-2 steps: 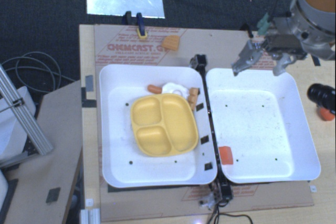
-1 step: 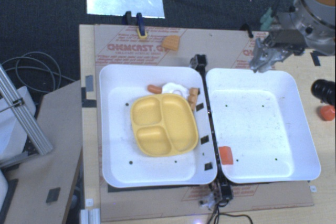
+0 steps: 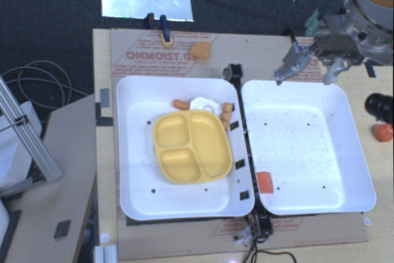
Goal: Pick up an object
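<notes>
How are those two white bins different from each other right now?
The left shallow white bin holds a yellow three-compartment plastic tray plus small items behind it: an orange sausage-shaped piece, a white object and a tan piece. The right shallow white bin holds just one small orange-red block near its front left corner. The left bin's floor is largely covered; the right bin's is mostly bare. Both are alike in shape and colour.

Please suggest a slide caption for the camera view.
Open two-finger gripper above right white bin; yellow divided plastic tray in left bin.
</notes>
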